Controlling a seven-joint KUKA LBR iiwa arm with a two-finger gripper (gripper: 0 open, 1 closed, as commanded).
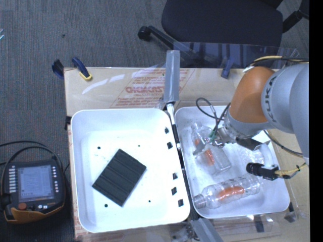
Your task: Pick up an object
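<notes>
Saw, nearest the lens, the grey arm (282, 100) with its orange band, reaching in from three o'clock over the right bin (280, 198). Found the gripper (208, 143) low inside that bin, toward its ten o'clock part, right at a small clear bottle (214, 159) with something orange inside. Could not tell the gripper open from closed, nor touching from just above; saw nothing plainly held. Noted a larger clear bottle (229, 191), also with orange inside, lying on its side toward six o'clock of the same bin, neck pointing to nine o'clock, near the small one but apart from the gripper. Spotted more clear plastic (196, 132) just at eleven o'clock of the gripper, too glassy to name. Found a flat black ribbed slab (119, 177) alone in the left bin (81, 135), well apart, at nine o'clock of the arm.

Judged the step as the descent onto a target, or the closing on it, with the small clear bottle the likely pick. Judged the lift not yet begun. Reckoned the next move to call for a firm closing across the bottle's narrow width, then a straight rise clear of the bin wall. Expected trouble from slick, round plastic: liable to roll or squirt sideways, toward the larger bottle.
</notes>
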